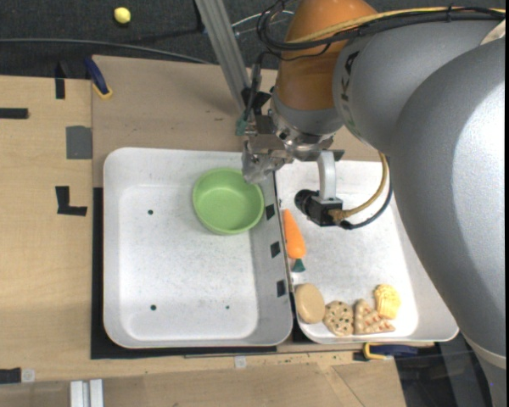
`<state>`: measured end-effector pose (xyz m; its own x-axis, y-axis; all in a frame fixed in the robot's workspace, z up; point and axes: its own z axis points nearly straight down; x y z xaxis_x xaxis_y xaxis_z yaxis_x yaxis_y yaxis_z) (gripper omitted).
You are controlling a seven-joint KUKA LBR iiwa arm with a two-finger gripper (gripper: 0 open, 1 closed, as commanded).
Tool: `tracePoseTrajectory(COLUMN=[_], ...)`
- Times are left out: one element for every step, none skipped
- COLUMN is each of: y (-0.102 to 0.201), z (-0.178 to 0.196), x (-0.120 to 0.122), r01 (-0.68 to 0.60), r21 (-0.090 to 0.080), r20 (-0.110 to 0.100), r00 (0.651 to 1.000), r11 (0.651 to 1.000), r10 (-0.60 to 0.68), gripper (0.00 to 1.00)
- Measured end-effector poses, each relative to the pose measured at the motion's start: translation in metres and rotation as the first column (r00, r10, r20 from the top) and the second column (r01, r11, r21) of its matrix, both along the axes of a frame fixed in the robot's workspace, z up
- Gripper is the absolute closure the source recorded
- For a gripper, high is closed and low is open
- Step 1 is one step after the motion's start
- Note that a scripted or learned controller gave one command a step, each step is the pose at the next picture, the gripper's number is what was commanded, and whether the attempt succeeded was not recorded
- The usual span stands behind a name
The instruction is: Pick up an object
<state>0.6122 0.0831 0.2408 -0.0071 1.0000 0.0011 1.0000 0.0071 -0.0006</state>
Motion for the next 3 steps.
tracePoseTrajectory(y=[0.012,0.014,0.014], z=[-0.009,-0.019,-0.019], x=[0.022,0.022,0.022], r01=[0.005,0.005,0.005], r21=[-0.002,-0.003,-0.003], r20=[-0.001,-0.002,-0.002], r00=[1.0,1.0,1.0], r11=[1.0,1.0,1.0], r10=[-0.005,-0.005,-0.005], gripper=[1.0,1.0,0.0])
